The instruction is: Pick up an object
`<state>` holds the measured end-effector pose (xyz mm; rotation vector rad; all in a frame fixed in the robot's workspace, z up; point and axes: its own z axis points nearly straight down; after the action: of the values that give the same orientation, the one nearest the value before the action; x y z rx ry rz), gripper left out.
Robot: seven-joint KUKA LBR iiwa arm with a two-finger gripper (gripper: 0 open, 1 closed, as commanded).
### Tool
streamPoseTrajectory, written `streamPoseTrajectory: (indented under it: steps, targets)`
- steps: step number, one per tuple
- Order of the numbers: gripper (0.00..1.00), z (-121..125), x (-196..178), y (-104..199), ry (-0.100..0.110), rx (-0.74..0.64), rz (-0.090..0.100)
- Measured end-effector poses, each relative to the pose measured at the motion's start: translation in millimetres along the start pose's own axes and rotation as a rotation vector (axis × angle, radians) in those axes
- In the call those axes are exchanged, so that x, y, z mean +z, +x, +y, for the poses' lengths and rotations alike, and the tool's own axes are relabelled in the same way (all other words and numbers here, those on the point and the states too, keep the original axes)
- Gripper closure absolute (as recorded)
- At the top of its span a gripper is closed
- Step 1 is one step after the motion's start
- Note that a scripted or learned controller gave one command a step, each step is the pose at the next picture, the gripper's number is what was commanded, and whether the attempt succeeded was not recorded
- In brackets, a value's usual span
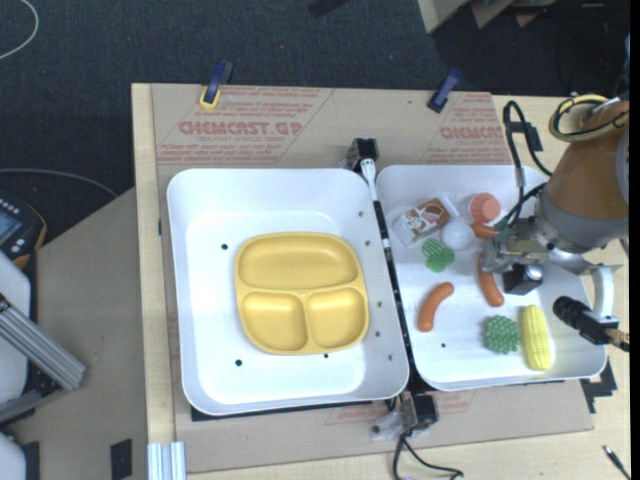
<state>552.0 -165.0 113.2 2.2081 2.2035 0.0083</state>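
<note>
Here, cardboard-topped bench (pixel 300 118) on dark carpet (pixel 150 28); tool (pixel 507 260) low in right bin (pixel 440 363), finger state perhaps unreadable.

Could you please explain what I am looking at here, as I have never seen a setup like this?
This is one camera fixed above a bench, looking down at a slant. The grey and orange machine on the right is a robot arm; its gripper hangs low over the right bin. That bin holds toy food: a sausage, corn, broccoli, a white ball, a small packet and more. The left bin holds a yellow tray with three compartments. Whether the gripper holds anything is not clear.
</note>
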Motion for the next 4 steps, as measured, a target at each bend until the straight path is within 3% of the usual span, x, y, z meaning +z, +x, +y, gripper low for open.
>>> streamPoseTrajectory:
  steps: [1, 2, 3, 4]
  targets:
    - [1.0, -8, -50, 0, 0.014, -0.002, 0.01]
    - [1.0, -9, -114, 1, 0.01, -0.003, 0.008]
    - [1.0, -9, -112, 1, 0.016, -0.003, 0.01]
    - [1.0, 3, -103, 54, 0.021, -0.007, 0.013]
